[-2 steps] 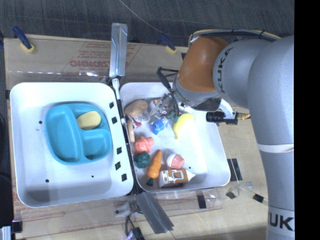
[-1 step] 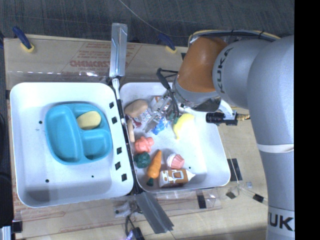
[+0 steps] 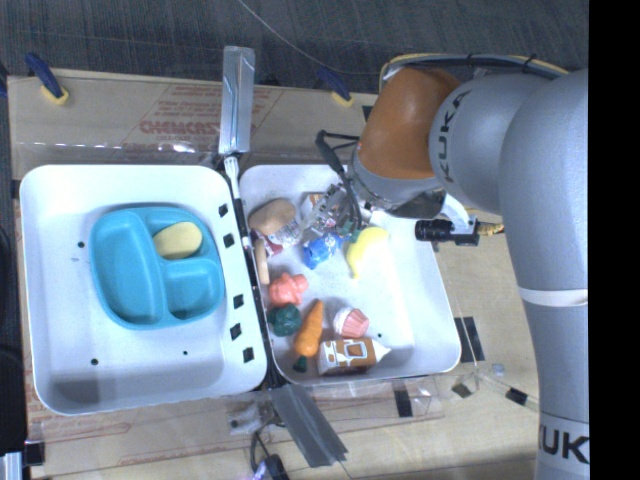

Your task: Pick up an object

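Your grey arm with the orange band (image 3: 420, 128) reaches in over the far side of the right-hand shallow white bin (image 3: 425, 298), and its two-finger gripper (image 3: 335, 213) sits low among the clutter there. From this angle the wrist covers the tips, so you cannot tell how wide the gripper stands or whether anything is between its tips; treat the pick as not yet shown.

Right by the gripper lie the likeliest targets: a small blue toy block (image 3: 318, 251) just below it, a yellow banana-shaped toy (image 3: 362, 249) to one side, and a tan bread-like lump (image 3: 272, 214) to the other. Nearer the camera's edge of the same bin rest a pink toy figure (image 3: 288, 289), a dark green round piece (image 3: 284, 319), an orange plastic carrot (image 3: 309, 330), a pink-and-white cupcake toy (image 3: 350, 321) and a small brown carton (image 3: 350, 355).

The left-hand white bin (image 3: 60, 368) holds a blue divided plastic tray (image 3: 130, 278) with a yellow oval piece (image 3: 177, 239) in one compartment.

Judging by this, you are at the grasp stage: approach done, lift still to come.
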